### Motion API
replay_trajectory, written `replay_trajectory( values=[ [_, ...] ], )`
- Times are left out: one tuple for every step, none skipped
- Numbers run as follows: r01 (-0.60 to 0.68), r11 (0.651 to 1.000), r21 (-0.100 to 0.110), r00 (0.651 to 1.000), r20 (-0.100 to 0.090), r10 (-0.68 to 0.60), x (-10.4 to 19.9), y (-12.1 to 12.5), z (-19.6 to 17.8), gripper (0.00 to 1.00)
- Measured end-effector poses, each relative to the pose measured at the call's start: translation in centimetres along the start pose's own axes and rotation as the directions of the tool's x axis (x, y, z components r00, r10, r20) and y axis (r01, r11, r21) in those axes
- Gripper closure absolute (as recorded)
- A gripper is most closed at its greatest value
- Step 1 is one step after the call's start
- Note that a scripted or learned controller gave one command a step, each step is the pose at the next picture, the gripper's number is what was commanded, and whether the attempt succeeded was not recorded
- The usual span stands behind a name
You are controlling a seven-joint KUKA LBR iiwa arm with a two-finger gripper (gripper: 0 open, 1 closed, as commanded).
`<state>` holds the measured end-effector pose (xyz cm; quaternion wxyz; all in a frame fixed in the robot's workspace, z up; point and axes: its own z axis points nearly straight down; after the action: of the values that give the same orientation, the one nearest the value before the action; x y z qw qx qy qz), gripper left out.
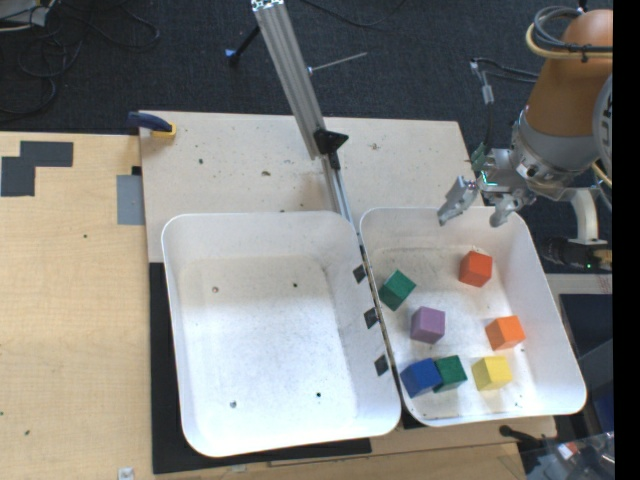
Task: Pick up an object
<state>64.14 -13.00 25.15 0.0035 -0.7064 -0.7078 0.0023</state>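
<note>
Camera view shows the hand (478, 205) hanging over the far rim of the right white plastic bin (560, 313), fingers spread and nothing between them. All seven small cubes lie on that bin's floor, the red-orange cube (476, 268) nearest the hand. Judged so, the pick is not yet made; descent, closing and lift are left.

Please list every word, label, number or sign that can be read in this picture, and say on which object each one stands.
No readable text appears anywhere.
Checkered marker on top of the aluminium bar: a black-and-white pattern, no letters.
Coloured cubes in the right bin: plain faces, no labels.
</note>
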Motion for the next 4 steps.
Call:
replay_trajectory(
  values=[
    [0.002, 1.000, -0.005, 1.000, 0.001, -0.002, 0.0, 0.1, -0.3, 0.00],
    [-0.002, 1.000, -0.001, 1.000, 0.001, 0.002, -0.9, 0.4, 5.0, 0.00],
    [-0.003, 1.000, 0.001, 1.000, 0.000, 0.003, -0.8, 0.1, 11.5, 0.00],
    [-0.004, 1.000, -0.005, 1.000, 0.001, 0.004, -0.7, 0.1, 16.2, 0.00]
  ],
)
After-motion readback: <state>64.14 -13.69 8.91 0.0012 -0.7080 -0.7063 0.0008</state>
